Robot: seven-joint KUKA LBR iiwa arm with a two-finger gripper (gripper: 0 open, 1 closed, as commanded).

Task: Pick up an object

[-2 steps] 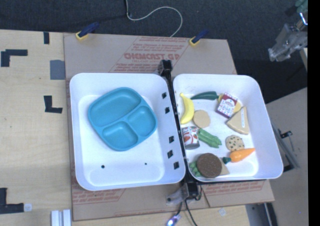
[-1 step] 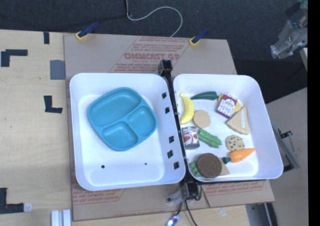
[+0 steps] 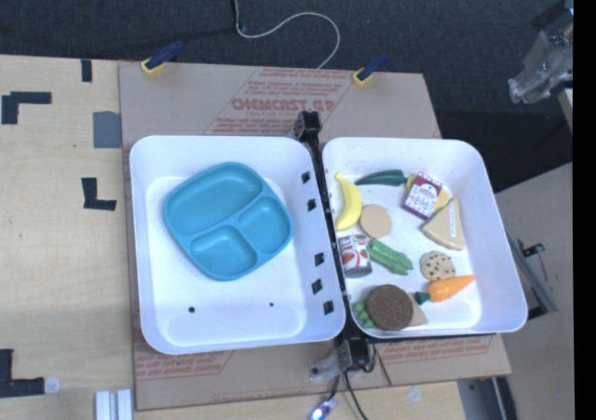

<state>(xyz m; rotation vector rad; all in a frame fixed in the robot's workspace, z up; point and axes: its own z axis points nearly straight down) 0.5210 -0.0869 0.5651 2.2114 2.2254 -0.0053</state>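
In right bin (image 3: 484, 185): banana (image 3: 348, 201), far from gripper (image 3: 540, 69).

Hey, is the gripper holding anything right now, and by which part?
Nothing is held. The gripper is up off the bins, away from the toy food in the right bin.

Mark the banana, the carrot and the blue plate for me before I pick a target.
banana (image 3: 348, 203), camera view, middle of its yellow curve.
carrot (image 3: 451, 288), camera view, orange body.
blue plate (image 3: 191, 201), camera view, bare floor of its largest compartment.
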